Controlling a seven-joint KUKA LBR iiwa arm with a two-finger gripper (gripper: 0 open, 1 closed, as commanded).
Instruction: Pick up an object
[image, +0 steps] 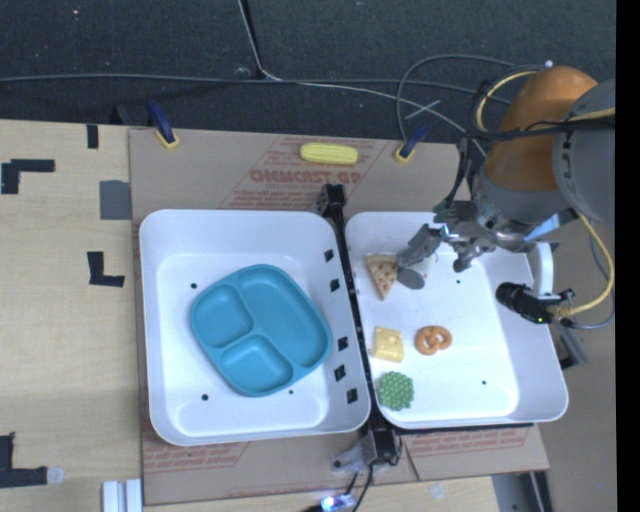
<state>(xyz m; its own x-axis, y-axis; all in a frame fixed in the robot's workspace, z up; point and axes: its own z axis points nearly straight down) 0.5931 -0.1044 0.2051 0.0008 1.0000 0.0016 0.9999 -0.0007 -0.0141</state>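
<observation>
Pizza slice (380, 275) lying in the right bin (520, 395), up near the divider (348, 300), just left of the gripper (437, 262). Fingers spread apart, nothing between them; left fingertip (411, 276) hovering right beside the slice's edge, whether touching impossible to tell. Below the slice, a yellow cheese block (388, 344), with a pretzel (433, 340) just to its right and a green broccoli floret (395, 390) lower down, all apart from one another. Over in the left bin (165, 250), a blue sectioned plate (260, 328) sitting alone. Beyond the bins, a yellow corn cob (329, 154) resting on the cardboard (220, 170).
</observation>
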